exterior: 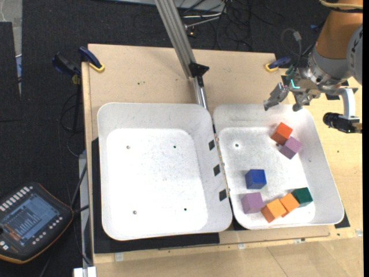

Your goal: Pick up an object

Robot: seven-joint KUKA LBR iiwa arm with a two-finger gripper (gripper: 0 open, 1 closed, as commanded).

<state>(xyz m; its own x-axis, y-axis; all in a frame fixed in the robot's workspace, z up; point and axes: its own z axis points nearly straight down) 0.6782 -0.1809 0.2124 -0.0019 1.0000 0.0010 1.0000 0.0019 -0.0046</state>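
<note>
six blocks (255, 178) in the right bin (323, 172), fingers (286, 99) above

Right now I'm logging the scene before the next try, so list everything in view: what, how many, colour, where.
orange blocks: 2; one at the far side of the right bin, one at its near side
purple blocks: 2; one touching the far orange block, one at the near side
blue block: 1, middle of the right bin
green block: 1, beside the near orange block
bins: 2, white; left bin, right bin
bench: 1, tan
clamps: 2, blue and yellow, far corners
pendant: 1, orange-edged, lower left
arm: grey and orange, upper right
gripper: above the right bin's far edge, holding nothing
</note>
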